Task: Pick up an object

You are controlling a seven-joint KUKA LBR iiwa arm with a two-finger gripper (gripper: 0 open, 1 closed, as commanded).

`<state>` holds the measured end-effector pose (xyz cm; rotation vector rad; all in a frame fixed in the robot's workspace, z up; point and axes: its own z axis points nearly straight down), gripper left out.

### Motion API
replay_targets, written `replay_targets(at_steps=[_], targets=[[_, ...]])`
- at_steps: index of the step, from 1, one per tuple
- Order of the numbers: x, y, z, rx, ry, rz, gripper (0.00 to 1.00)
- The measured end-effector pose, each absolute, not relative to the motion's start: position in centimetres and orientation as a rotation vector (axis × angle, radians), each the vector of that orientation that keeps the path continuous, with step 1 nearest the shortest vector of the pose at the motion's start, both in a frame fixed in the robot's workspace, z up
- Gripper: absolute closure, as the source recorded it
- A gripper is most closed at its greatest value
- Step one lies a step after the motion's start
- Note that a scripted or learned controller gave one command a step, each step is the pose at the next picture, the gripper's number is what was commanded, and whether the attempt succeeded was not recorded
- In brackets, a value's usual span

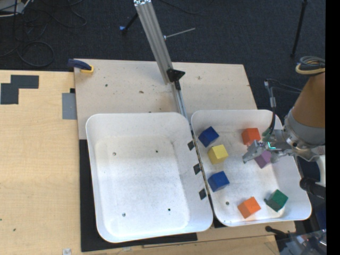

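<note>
The right bin holds several small blocks. My gripper reaches in from the right and is low over the bin's right half. A purple block lies right at its tip, partly covered by it. An orange cube sits just behind the gripper. To the left are a blue cube, a yellow cube and a second blue cube. Near the front edge lie another orange cube and a green cube.
The left bin stands beside the right one, with black clips along the shared wall. A slanted aluminium post rises behind the bins. The arm's body looms over the right bin's right edge.
</note>
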<state>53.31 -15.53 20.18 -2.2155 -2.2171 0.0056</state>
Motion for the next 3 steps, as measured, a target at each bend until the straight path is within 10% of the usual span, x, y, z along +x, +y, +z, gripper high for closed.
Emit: replay_targets(at_steps=[3], targets=[[54.0,-16.3,9.9,-2.217,-2.216,0.006,0.0]])
